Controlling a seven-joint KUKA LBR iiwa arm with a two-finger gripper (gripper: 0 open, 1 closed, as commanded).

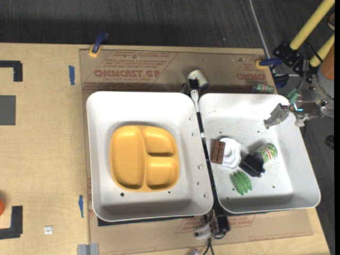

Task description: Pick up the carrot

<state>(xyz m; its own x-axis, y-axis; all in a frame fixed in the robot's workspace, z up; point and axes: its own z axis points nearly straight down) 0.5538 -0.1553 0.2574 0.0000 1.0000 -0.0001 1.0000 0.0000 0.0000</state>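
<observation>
My gripper (pixel 272 119) hangs over the upper right part of the right bin (pixel 303 195), reaching in from the right edge. It is apart from the things in the bin, which lie below and to its left. Those are a brown bar (pixel 218 152), a white lump (pixel 232 153), a black piece (pixel 252 165), a green-labelled can (pixel 267 152) and a green pea pod (pixel 241 182).
The left bin (pixel 101 195) holds a yellow divided plate (pixel 143 156). A small orange shape (pixel 1 207) sits at the far left edge of the bench. Yellow poles (pixel 313 20) and clamps stand at the back right.
</observation>
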